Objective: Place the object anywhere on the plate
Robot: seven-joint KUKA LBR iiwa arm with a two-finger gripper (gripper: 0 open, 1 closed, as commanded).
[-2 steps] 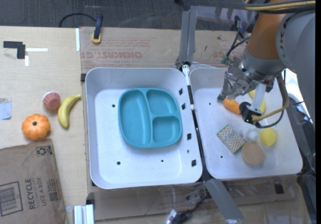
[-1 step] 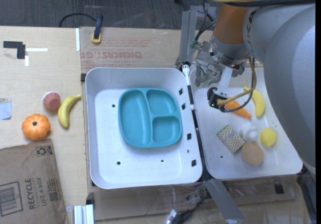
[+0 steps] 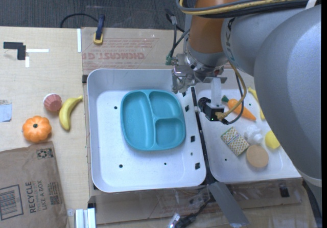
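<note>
In the right bin (image 3: 286, 168), nearest the camera, lie a round tan disc (image 3: 257, 156) and a patterned packet (image 3: 235, 141), and a little farther a carrot (image 3: 241, 109). The blue plate (image 3: 152, 119) rests in the left bin (image 3: 102, 140). My claw (image 3: 180, 83) hangs over that bin's far edge; whether it is open, I cannot tell.

A teal plate (image 3: 153, 119) with three compartments lies flat in the left white bin (image 3: 102, 165), slightly turned, its large compartment toward the left and two smaller ones on the right. In the right bin (image 3: 286, 171) lie an orange carrot (image 3: 241, 109), a patterned green-and-white packet (image 3: 235, 141), a round tan disc (image 3: 257, 157), a yellow piece (image 3: 272, 140) and a small white item (image 3: 253, 133), all close together.
</note>
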